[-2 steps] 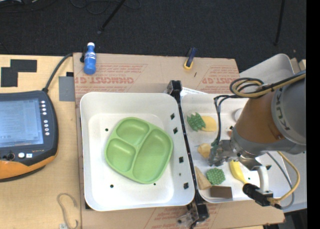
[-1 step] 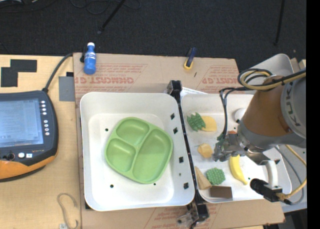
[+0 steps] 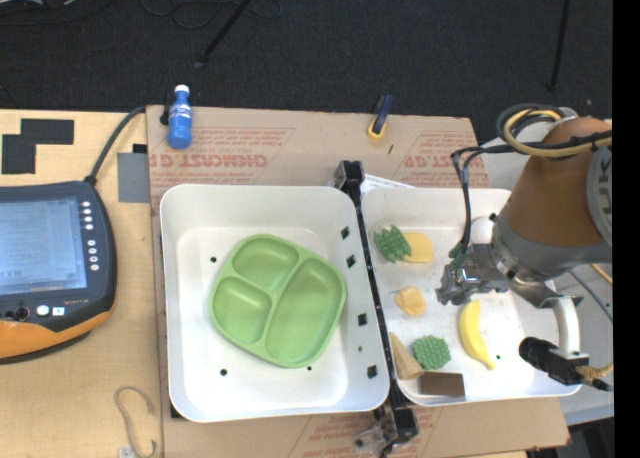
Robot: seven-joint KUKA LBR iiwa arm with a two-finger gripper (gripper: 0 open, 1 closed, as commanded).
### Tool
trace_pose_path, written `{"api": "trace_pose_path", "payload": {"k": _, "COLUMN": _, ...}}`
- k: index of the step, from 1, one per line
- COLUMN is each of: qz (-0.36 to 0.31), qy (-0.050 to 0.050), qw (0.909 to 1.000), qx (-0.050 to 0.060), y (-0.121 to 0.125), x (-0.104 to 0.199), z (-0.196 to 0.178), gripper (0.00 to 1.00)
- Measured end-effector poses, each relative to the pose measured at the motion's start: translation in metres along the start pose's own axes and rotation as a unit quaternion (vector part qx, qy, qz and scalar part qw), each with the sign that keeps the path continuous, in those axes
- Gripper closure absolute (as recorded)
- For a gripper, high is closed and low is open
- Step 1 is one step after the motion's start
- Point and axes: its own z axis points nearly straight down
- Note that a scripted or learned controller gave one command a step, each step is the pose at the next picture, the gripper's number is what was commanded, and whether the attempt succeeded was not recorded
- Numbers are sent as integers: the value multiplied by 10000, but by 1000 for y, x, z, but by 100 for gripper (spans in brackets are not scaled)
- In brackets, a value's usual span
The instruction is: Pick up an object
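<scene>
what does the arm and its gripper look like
The arm has a bulky rounded orange-brown band above a grey wrist section. Yellow and black cables loop over its top, and a thin dark cable hangs down its left side. The gripper is a small dark grey metal assembly, too cluttered to make out in detail.

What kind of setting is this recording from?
Most likely a robotics lab bench set up for grasping trials: two white bins on cardboard, toy food such as a banana, a teach pendant at the left, and loose cables on the dark floor.
</scene>
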Motion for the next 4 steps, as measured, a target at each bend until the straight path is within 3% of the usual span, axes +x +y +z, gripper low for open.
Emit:
{"api": "trace_pose_path", "payload": {"k": 1, "qz": -1, "qy": 1, "qw": 10000, "qx": 17, "y": 0, "x": -1, "z": -27, "gripper": 100}}
{"api": "trace_pose_path", "payload": {"k": 2, "qz": -21, "qy": 8, "qw": 10000, "qx": 24, "y": 7, "x": 55, "z": -36, "gripper": 100}}
{"api": "trace_pose_path", "payload": {"k": 4, "qz": -14, "qy": 1, "qw": 10000, "qx": 34, "y": 17, "x": 169, "z": -15, "gripper": 100}}
